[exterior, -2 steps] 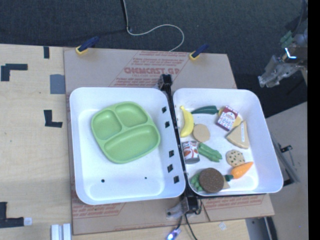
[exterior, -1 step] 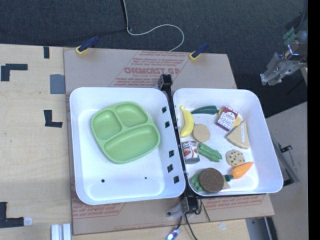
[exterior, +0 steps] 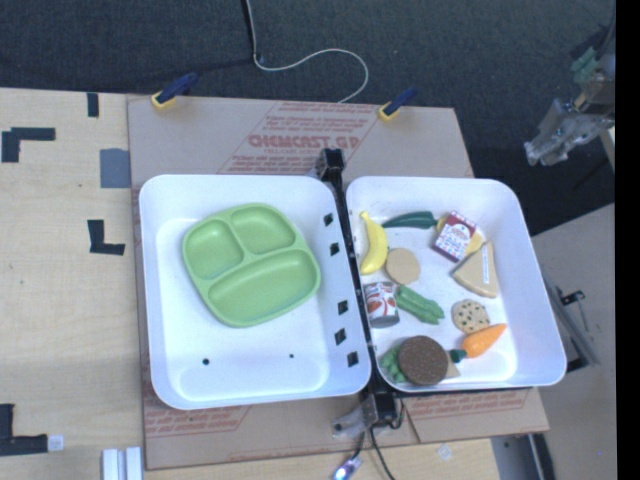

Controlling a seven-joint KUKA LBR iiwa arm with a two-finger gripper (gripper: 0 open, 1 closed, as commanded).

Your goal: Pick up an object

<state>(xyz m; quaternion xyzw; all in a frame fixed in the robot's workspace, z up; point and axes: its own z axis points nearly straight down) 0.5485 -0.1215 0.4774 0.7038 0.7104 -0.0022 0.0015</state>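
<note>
The bench (exterior: 60, 268) is seen to carry a cardboard sheet (exterior: 300, 138) and two white bins; the left bin (exterior: 160, 368) holds a green divided plate (exterior: 250, 263); the right bin (exterior: 530, 268) holds the toy foods, a banana (exterior: 373, 243) at its ten o'clock, a cheese wedge (exterior: 480, 271) at three, a carrot (exterior: 484, 340) at five. The approach step is judged not yet begun; the hand (exterior: 560, 133) is parked off the bench at two o'clock, its state not discernible; a descent over one piece is called for next.
</note>
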